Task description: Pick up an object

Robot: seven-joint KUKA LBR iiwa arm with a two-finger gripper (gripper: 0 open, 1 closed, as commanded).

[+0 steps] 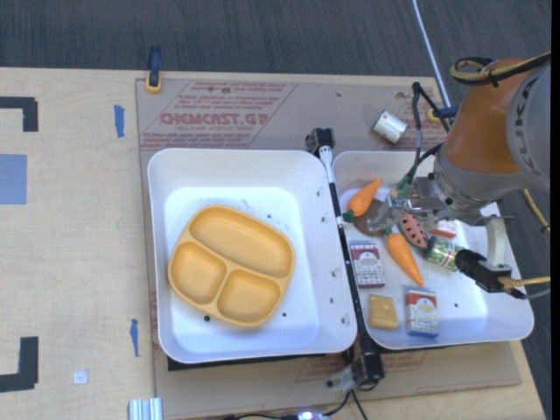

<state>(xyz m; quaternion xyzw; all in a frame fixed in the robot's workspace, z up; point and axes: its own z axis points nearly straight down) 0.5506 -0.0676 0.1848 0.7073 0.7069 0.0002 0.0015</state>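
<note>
The right bin (499,322) holds several small toy foods. A carrot (362,197) lies at its upper left, and a second carrot (404,258) lies in the middle. A watermelon slice (411,232) sits between them, beside a green bottle (444,255). Two small red-and-white boxes (367,263) (422,311) and a tan cracker (381,311) lie toward the front. My gripper (391,211) hangs low over the upper middle of this bin, its tips just right of the first carrot and above the watermelon slice.
The left bin (166,234) holds a yellow divided plate (230,264). A black divider clamp (321,140) sits between the bins at the back. A small white block (389,127) lies on the board behind the right bin. Cables trail at the right.
</note>
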